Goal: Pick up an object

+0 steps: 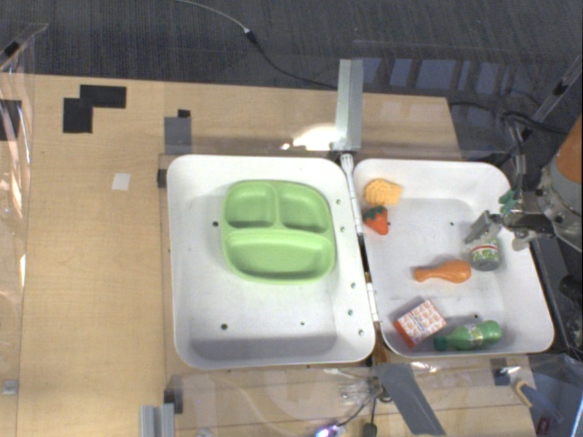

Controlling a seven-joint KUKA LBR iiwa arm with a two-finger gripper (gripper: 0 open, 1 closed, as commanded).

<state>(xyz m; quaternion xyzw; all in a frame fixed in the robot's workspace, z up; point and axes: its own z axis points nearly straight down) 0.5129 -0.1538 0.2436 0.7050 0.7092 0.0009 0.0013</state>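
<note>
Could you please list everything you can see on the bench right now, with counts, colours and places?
Bins: two, white, side by side on the bench.
Divided plate: one, green, in the left bin.
Toy corn: one, yellow-orange, right bin, far left corner.
Toy strawberry: one, red, just below the corn.
Toy drumstick: one, orange-brown, middle of right bin.
Small can: one, grey-green, under the gripper.
Small box: one, red and white, near edge of right bin.
Bottle: one, green, lying beside the box.
Gripper: one, grey, over the right bin's right side.

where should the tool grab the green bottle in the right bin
Probably across the middle of the green bottle, coming straight down. It lies flat, long axis roughly left-right near the right bin's front wall, with the small box close at its left end.
</note>
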